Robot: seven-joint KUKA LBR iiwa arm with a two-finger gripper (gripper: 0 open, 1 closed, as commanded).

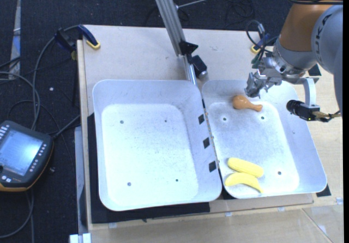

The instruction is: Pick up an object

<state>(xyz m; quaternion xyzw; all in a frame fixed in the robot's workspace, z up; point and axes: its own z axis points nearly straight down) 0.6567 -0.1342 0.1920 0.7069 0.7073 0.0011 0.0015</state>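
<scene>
Two yellow bananas (245, 174) lie side by side, touching, at lower edge of right bin (294, 149), lower right of frame. Orange drumstick-shaped toy (245, 103) rests at upper part of same bin. Gripper (254, 90) hangs just above and right of drumstick toy; grip state impossible to judge. Left bin (147, 144) sits beside right bin, rims overlapping. Pale wooden counter (136, 54) carries both. Dark floor around, cables, handheld pendant (22, 155) at left, slanted aluminium rail (169, 13) at top.
</scene>
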